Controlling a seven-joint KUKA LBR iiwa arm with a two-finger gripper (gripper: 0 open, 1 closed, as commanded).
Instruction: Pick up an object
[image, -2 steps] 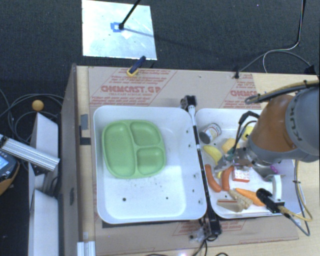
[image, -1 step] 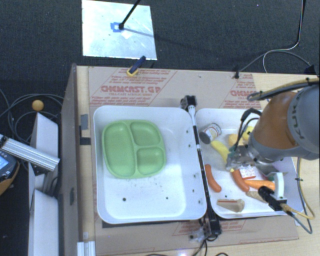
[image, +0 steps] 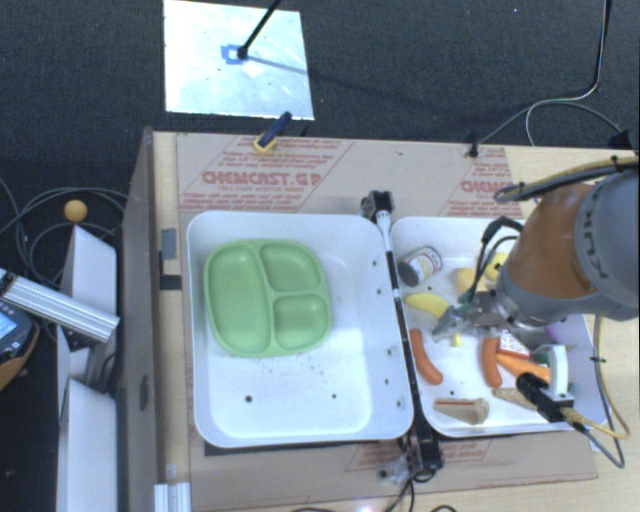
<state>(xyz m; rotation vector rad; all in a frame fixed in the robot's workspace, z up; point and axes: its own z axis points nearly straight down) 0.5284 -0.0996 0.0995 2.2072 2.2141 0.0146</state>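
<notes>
Seen from above at a slant: two shallow white bins side by side on a cardboard-covered tabletop (image: 300, 165). In the left bin (image: 300, 400), a green divided tray (image: 268, 296) with three compartments, lying flat toward the bin's far left part; a few dark specks on the bin floor near it.

In the right bin (image: 440, 425), a scatter of small things. Near the far left corner, a small silver can (image: 419, 266) on its side. Just beside it, toward the near side, a yellow banana-like piece (image: 427, 302). Further right, another small yellow piece (image: 466, 277), partly behind the arm. Near the divider, an orange carrot-shaped piece (image: 425, 357), lying lengthwise. A second orange piece (image: 490, 362) to its right, with a third orange bit (image: 522, 364) beyond it. Along the near rim, a tan bread-like piece (image: 462, 408). At the near right, a dark-handled item (image: 540, 398) and a white and green object (image: 557, 366).

Reaching in from the right, the grey arm with its orange band (image: 550, 245), bent down over the right bin. Tool (image: 455, 322) low over the bin floor, between the yellow banana-like piece and the second orange piece. Cannot tell whether apart or together: too small and dark. Nothing visibly clamped.
</notes>
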